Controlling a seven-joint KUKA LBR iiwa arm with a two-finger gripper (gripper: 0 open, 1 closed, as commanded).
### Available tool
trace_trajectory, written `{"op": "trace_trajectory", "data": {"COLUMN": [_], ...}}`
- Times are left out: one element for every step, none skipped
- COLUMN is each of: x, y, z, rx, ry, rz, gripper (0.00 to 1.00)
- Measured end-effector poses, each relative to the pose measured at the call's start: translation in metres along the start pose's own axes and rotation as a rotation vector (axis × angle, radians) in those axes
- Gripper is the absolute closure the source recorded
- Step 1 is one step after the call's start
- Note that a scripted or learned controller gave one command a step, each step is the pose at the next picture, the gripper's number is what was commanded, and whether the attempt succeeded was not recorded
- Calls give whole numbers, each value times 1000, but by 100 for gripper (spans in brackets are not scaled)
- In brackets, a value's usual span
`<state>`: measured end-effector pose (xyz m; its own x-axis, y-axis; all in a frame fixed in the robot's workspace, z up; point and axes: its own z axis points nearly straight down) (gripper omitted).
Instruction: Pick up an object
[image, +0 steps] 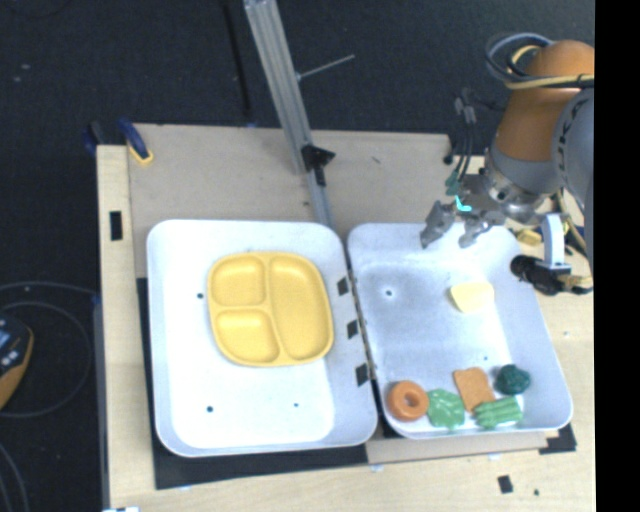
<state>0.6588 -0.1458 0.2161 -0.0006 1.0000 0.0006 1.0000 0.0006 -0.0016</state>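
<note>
Objects available to me, all lying in the right bin (395, 250):

1. Pale yellow block (471, 296), roughly rectangular, lying flat and alone in the bin's upper right part, well apart from the rest.
2. Orange ring (407, 399), doughnut-shaped, flat, at the near edge, leftmost of the cluster.
3. Light green lumpy piece (445, 409), just beside the ring on its right.
4. Orange-brown flat slab (472, 385), rectangular, slightly tilted, just behind items 3 and 5.
5. Green elongated piece (498, 411), lying along the near edge.
6. Dark green rounded piece (513, 379), near the right wall, beside the slab.
</note>
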Motion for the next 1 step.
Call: {"op": "trace_trajectory", "data": {"x": [0], "y": [1], "z": [-2], "rx": [-4], "ry": [-1], "rz": [-1], "gripper": [0]}}
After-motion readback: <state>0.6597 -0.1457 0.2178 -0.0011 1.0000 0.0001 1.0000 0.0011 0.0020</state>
